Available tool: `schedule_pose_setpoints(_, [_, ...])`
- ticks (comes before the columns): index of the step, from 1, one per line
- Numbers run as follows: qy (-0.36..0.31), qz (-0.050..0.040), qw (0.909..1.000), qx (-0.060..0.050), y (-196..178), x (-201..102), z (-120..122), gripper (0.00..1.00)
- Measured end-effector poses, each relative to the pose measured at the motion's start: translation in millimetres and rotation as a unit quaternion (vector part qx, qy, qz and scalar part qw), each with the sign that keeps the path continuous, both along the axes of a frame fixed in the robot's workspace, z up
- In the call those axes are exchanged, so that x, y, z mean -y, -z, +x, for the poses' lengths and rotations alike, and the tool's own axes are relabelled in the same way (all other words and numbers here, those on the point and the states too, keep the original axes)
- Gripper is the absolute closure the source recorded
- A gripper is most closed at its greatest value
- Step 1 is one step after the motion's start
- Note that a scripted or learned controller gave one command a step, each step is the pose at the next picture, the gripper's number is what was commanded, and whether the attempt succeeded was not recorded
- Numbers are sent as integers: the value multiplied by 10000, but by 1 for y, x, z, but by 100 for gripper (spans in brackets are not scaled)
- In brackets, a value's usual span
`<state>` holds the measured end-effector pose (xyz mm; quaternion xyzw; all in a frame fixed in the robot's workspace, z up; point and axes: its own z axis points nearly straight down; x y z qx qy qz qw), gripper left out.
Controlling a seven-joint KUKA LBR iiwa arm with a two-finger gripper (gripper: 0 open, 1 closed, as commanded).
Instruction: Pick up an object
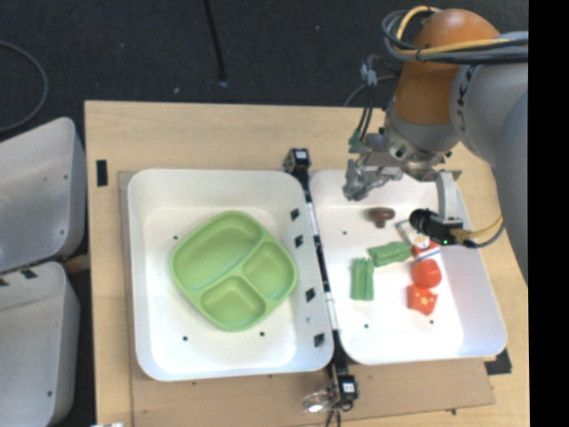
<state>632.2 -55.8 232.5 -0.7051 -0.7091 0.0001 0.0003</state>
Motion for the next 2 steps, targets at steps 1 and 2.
schedule_pose_setpoints(1, [-7,3,10000,10,8,-50,13,100])
schedule_pose_setpoints(2, [-9,5,10000,16,11,-107,20,100])
